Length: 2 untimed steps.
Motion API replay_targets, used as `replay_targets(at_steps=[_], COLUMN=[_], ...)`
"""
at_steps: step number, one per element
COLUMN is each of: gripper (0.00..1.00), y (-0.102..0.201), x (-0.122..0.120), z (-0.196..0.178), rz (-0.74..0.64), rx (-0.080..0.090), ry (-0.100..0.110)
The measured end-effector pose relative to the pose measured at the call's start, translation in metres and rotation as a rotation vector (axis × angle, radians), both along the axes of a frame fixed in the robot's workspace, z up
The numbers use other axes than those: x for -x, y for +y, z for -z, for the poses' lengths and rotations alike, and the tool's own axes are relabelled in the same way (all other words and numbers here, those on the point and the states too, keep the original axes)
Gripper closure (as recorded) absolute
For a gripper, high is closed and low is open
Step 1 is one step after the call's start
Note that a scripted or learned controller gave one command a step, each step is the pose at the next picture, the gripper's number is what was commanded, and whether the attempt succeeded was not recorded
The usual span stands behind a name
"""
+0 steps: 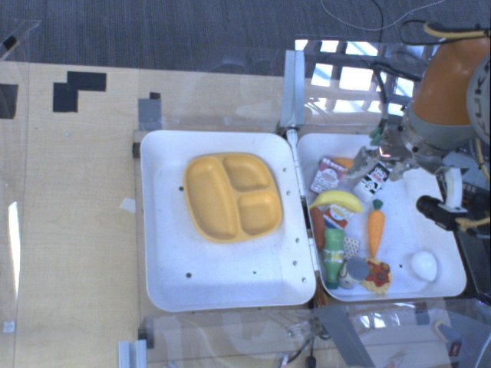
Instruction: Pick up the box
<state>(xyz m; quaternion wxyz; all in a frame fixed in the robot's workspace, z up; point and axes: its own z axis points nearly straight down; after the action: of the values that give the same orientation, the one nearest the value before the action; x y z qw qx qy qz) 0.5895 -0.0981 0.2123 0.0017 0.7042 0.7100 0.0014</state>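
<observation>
Nearest the camera, at the front wall of the right bin [453,286], lie a pizza slice [377,275] and a white egg [423,265]. The gripper [368,165] sits at the bin's rear; whether it is open or closed cannot be told. Beneath or just beside it lies a black-and-white box [377,179], with a red-and-white box [328,174] further left, touching a banana [336,200]. A carrot [374,231] and green bottle [333,252] lie forward. The left bin [161,282] holds a yellow divided plate [232,195]. Judged stage: approach or grasp attempt. The next move requires a confirmed closure on a box before lifting.
</observation>
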Motion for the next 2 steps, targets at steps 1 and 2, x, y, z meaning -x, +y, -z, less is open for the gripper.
replay_targets(at_steps=[1,2], gripper=[0.0,0.0], y=[0.012,0.004], x=[-0.047,-0.076], z=[0.045,0.108], rz=[0.085,0.206], rx=[-0.001,0.0], ry=[0.001,-0.012])
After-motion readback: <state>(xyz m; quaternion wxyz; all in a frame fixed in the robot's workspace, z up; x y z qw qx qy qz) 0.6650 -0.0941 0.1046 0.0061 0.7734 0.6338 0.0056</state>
